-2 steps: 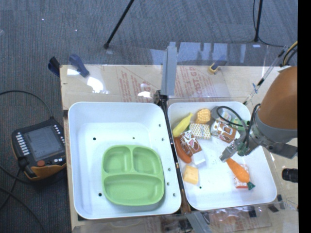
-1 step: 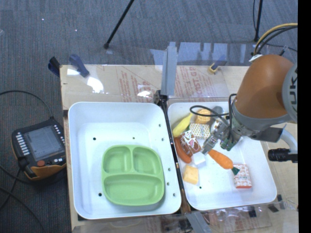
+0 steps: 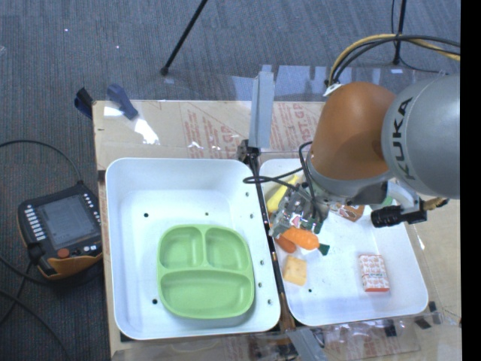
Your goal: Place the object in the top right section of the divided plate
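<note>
A green divided plate [image 3: 204,299] lies in the left bin [image 3: 131,194], with its top right section [image 3: 228,248] holding nothing. My gripper [image 3: 297,215] hangs low over the left part of the right bin [image 3: 409,292], under the big orange and grey wrist. Just below it lies an orange toy carrot [image 3: 302,238] with a green stem end, touching or nearly touching the gripper's tip. I cannot make out whether the carrot is gripped.
A yellow banana-like piece [image 3: 276,195] lies at the right bin's left wall, partly under the gripper. A tan cracker-like square [image 3: 294,271] sits below the carrot. A small red-and-white box [image 3: 373,271] lies at the right. A teach pendant [image 3: 62,228] rests on the floor.
</note>
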Tool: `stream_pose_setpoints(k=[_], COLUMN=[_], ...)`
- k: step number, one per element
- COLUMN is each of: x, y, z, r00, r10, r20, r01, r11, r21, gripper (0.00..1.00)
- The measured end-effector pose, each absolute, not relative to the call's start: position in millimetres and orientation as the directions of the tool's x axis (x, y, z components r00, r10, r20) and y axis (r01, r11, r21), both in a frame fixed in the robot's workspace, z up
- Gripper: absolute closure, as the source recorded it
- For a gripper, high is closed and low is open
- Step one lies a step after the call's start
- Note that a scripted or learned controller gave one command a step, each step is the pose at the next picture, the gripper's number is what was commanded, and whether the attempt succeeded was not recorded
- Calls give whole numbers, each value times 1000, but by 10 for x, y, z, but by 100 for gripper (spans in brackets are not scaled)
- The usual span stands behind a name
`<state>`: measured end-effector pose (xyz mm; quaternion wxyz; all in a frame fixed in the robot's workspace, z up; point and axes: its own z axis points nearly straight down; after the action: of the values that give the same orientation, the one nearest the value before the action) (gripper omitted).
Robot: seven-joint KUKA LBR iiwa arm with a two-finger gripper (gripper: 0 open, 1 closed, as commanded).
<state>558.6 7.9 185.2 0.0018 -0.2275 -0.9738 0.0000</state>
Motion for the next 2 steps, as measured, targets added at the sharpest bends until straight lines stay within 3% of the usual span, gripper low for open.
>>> stream_pose_setpoints(k=[1, 2], x=[5664, 5500], y=[147, 1220], z=[1855, 1997], r00=[-898, -964], r10=[440, 268], r20=[3, 2], r01=[440, 268], r11=[898, 964], r21=[0, 2], gripper=[100, 100])
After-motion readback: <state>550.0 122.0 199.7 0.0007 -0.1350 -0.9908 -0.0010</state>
